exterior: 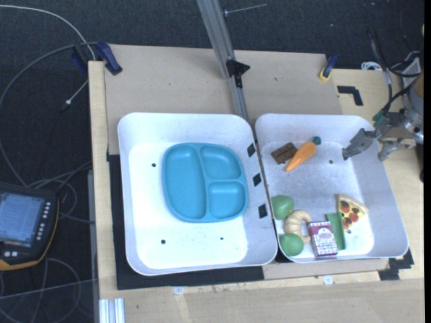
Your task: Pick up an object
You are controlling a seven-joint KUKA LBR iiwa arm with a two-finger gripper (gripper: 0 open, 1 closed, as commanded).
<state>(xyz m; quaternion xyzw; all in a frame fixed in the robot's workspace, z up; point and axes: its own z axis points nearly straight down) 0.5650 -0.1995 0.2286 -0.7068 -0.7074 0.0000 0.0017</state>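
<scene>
Gripper [372, 147] sits at the right bin's [397, 207] upper right rim, two grey fingers [357, 144] spread apart with nothing between them, one pointing down-left over the bin floor, the other closer to the rim. Nearest object to the fingers: toy carrot [302, 153], orange with a green tip, lying at a slant to their left, apart from them. Brown block [283, 152] lies just beyond the carrot, touching or nearly touching its lower end. Pizza slice [351, 209] lies below the fingers, well apart, near the bin's right wall. Further below and left of the fingers, a cluster along the bin's front edge: pink box [323, 239] next to a green stick-like piece [336, 231], a beige ring-shaped item [297, 221], green round item [282, 204] above it and another green round item [291, 244] below it. Left bin [135, 180] lies far left of the fingers, holding a blue divided tray [202, 180] with three compartments. Metal pole [219, 36] runs up from between the two bins. Handheld pendant [23, 224] on the floor at far left.
</scene>
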